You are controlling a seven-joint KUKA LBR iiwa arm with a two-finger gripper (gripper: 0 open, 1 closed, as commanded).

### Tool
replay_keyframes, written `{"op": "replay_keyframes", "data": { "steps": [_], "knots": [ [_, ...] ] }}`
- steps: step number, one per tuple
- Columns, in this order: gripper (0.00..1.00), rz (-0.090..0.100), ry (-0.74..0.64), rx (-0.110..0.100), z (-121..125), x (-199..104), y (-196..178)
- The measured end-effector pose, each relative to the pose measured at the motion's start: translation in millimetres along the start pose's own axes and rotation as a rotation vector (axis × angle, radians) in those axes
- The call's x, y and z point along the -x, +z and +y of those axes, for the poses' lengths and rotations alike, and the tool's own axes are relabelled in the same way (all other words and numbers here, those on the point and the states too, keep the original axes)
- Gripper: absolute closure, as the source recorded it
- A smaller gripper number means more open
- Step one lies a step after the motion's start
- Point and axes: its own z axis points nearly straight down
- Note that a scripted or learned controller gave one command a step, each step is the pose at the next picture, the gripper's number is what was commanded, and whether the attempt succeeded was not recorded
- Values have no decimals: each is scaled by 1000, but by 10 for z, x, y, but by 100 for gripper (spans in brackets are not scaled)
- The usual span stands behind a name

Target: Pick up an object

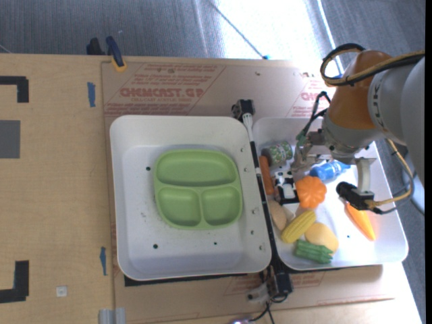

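Sitting on a cardboard-covered bench (54,181), two white bins (128,181) above grey floor (101,19).

Both white bins (128,201) looked like smooth plastic with a faint sheen. Left of the pincer (302,155), the green tray (198,187) was matt plastic. The worktop (54,201) seemed matt brown cardboard. Below the pincer, the toy corn (298,225) looked glossy plastic.

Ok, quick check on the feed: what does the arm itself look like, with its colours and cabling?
The arm is grey and rounded, with an orange band above the wrist. A black cable loops over the band. The tool below is dark metal with thin wires running to it.
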Motion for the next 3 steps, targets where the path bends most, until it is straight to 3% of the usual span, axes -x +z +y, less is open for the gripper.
{"op": "replay_keyframes", "data": {
  "steps": [1, 2, 3],
  "knots": [
    [0, 1, 0, -1, -1, -4, 1],
    [0, 4, 0, -4, -897, 38, 103],
    [0, 2, -1, 1, -1301, 88, 97]
  ]
}}
